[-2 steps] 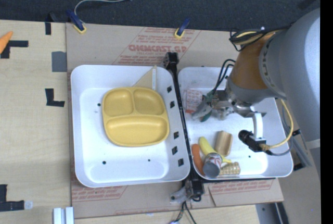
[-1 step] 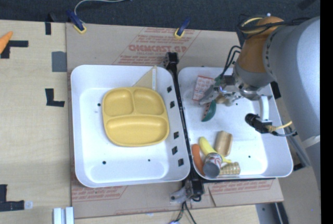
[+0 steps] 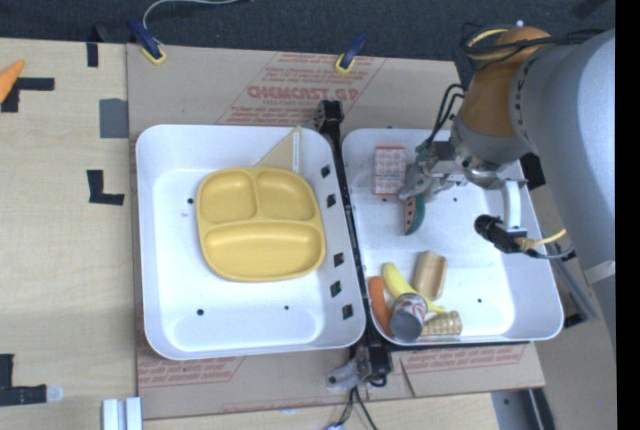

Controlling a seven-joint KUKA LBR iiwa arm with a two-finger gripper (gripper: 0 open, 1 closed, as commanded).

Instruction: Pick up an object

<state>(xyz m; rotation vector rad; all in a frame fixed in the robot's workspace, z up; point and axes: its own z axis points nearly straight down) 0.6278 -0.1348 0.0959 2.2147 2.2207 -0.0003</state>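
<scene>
Down in the right bin, the claw sits low near the middle, at the end of the big grey arm with its orange band. A small green and red thing, long and thin like a slice of toy watermelon, hangs just below the claw and looks to touch its tips, but I cannot tell if the claw is open or closed on it. Just beside the claw, to the left, lies a little red and white packet. Near the front of the same bin sit a tan cylinder, a yellow toy banana, an orange piece, a grey round can and a toy corn cob, all close together. The left bin holds a yellow plate with three parts. Both bins rest on brown cardboard on the desk.
</scene>
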